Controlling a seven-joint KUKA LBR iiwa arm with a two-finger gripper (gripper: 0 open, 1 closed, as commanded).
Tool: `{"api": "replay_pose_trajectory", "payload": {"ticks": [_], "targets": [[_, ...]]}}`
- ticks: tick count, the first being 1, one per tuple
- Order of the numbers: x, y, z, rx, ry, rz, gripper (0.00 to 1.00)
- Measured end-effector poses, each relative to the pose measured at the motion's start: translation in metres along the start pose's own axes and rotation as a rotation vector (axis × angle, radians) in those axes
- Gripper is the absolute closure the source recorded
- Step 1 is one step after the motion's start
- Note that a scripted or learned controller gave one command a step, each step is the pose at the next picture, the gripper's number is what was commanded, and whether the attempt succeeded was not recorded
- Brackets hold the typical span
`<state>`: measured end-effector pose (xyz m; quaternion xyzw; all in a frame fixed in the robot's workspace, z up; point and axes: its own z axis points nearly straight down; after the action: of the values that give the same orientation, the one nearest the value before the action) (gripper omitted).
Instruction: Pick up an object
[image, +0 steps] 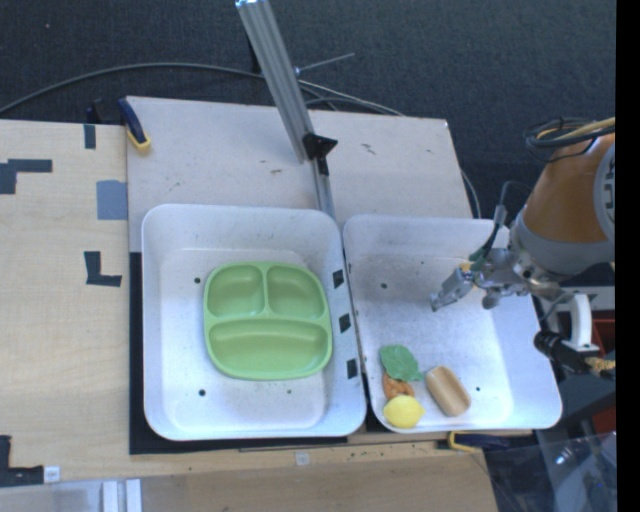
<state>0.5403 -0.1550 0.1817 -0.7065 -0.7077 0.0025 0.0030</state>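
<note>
Two white bins sat side by side, and the left bin (165, 300) held a green plate (267, 320). Low in the right bin (520, 390) lay a lemon (402, 411), a carrot (398, 381) and a bread roll (447, 390), close together. Above them, at the frame's right, hung the gripper (448, 293), apart from them and holding nothing; I cannot tell if it was open.

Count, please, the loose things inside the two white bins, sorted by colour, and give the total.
Green: 2, the divided plate in the left bin and the leaf in the right bin.
Yellow: 1, the lemon.
Orange: 1, the carrot-like piece.
Tan: 1, the bread roll.
Total: 5
</note>
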Motion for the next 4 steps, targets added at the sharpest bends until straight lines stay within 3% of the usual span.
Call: {"api": "replay_pose_trajectory", "payload": {"ticks": [1,2,4], "targets": [[0.004,-0.003,0.065,0.001,0.001,0.000,0.00],[0.004,-0.001,0.051,-0.004,0.001,-0.001,1.00],[-0.002,0.005,-0.047,-0.011,-0.002,0.000,1.00]]}}
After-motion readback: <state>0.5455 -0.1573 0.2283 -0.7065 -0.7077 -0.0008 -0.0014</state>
